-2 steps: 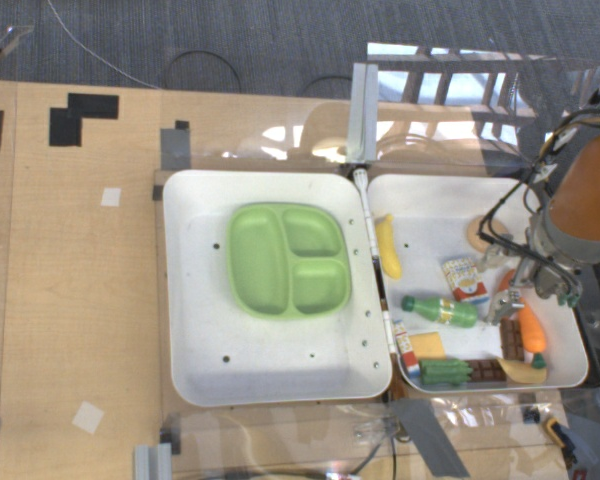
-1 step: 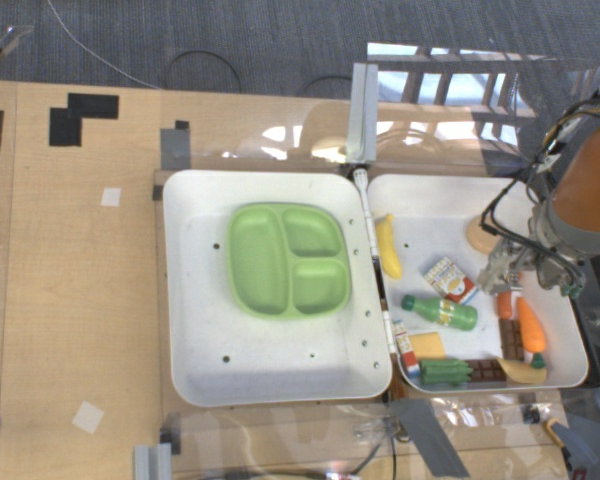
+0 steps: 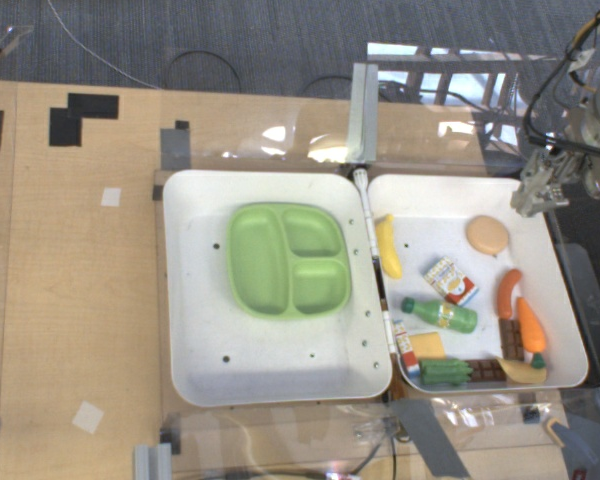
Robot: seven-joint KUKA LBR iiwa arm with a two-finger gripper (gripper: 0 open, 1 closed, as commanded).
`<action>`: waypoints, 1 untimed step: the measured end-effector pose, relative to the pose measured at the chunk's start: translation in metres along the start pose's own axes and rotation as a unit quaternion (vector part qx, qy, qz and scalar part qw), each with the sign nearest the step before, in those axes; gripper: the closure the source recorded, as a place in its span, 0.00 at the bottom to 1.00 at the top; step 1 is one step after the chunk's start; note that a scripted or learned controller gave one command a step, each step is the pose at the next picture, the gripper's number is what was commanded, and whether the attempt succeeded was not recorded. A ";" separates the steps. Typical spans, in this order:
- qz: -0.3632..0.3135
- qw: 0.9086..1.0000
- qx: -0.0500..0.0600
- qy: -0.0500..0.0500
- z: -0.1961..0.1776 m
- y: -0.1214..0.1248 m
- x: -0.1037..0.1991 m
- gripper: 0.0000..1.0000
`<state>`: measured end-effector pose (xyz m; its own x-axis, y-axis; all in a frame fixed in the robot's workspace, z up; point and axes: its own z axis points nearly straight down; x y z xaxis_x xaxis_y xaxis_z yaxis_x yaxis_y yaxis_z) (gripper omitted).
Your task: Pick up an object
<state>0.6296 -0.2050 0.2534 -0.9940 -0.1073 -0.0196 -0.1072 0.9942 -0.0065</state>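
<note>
Now approach step: claw over right bin far corner, finger state impossible to tell, nothing pinched. Nearest target: tan round piece just beside. Next: descend, align over it.

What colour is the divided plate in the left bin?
Light green: the divided plate, seen in the camera view.
</note>
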 end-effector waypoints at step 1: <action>-0.003 1.000 -0.003 0.008 0.052 0.016 0.090 1.00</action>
<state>0.5392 -0.1992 0.1997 -0.9936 -0.1133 -0.0042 -0.1133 0.9936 -0.0003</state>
